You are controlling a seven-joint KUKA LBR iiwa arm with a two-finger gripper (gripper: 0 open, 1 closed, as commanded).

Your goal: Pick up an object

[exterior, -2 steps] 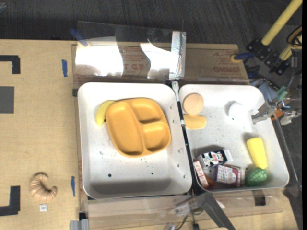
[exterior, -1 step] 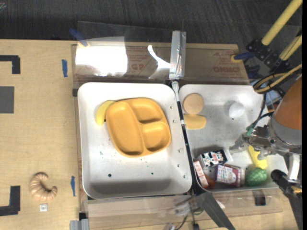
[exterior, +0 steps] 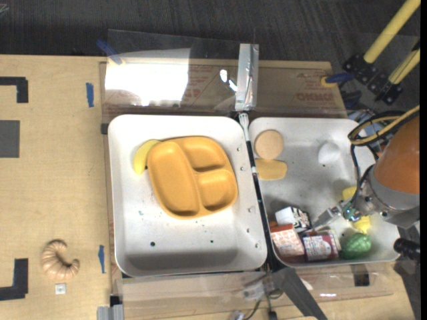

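Note:
My gripper (exterior: 335, 214) hangs low over the front right part of the right bin (exterior: 303, 135), under the orange-banded wrist (exterior: 402, 160). Just below its tip lie a red can (exterior: 319, 246) on its side, a reddish box (exterior: 287, 241) and a small white packet (exterior: 292, 216). A green lumpy object (exterior: 355, 245) and a small yellow one (exterior: 361, 225) sit right beside the gripper, partly under the arm. Farther back in that bin are a tan round disc (exterior: 269, 143), a pale yellow piece (exterior: 271, 171) and a white object (exterior: 329, 153).
The left bin (exterior: 127, 199) holds an orange divided tray (exterior: 191, 175) with a yellow banana-like item (exterior: 139, 156) poking out from under it. A tan curled toy (exterior: 60, 260) lies on the bench at far left. A clear sheet (exterior: 173, 79) stands behind the bins.

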